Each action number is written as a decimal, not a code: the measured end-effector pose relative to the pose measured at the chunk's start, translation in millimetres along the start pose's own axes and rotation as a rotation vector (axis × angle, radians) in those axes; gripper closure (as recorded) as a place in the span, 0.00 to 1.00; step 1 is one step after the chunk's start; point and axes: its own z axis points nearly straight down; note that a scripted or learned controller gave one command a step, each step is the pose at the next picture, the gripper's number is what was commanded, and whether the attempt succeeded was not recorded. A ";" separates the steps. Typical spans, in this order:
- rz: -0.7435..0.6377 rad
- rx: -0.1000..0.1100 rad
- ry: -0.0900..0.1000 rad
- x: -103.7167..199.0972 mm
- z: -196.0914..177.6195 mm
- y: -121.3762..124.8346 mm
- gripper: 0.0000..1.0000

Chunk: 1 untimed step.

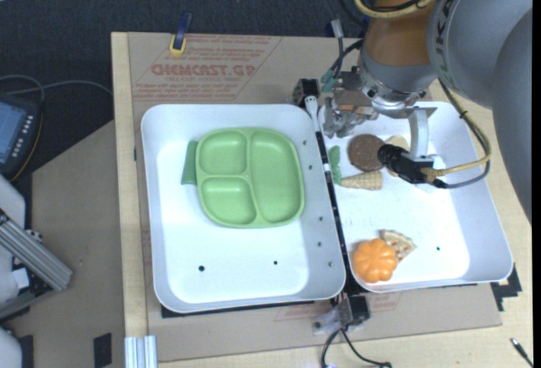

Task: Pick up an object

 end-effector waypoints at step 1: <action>0.000 -0.007 0.000 45.9 -17.4 -1.4 1.00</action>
